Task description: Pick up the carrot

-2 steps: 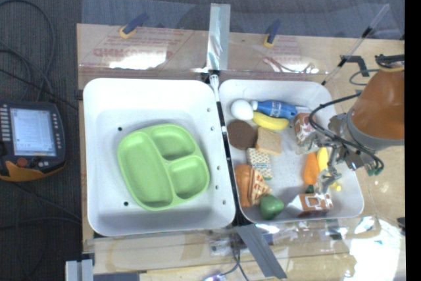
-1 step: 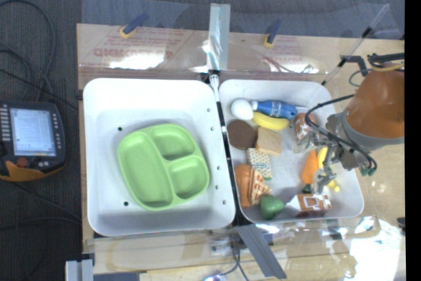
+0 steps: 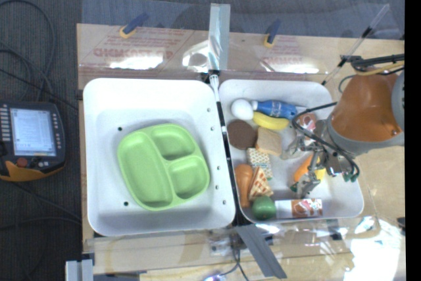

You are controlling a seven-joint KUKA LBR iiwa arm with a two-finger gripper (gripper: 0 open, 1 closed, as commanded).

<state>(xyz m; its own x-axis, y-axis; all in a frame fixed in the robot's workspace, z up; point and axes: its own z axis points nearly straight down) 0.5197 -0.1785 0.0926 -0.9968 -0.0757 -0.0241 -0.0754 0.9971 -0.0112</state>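
Observation:
A slim orange carrot (image 3: 301, 171) lies tilted in the right white bin (image 3: 348, 204), right of its middle. My gripper (image 3: 306, 169) hangs low over the bin right at the carrot, its metal parts and cables crowding around it. The carrot's upper end is partly covered by the gripper. The arm's orange band (image 3: 365, 108) rises above the bin's right wall.
The right bin also holds a blue bottle (image 3: 276, 107), a banana (image 3: 271, 121), a white egg (image 3: 241, 109), a brown disc (image 3: 242, 134), a fat orange piece (image 3: 243, 179), a pizza slice (image 3: 262, 182), a green ball (image 3: 263, 207) and a ketchup tube (image 3: 299, 208). The left bin (image 3: 105, 102) holds a green divided plate (image 3: 163, 166).

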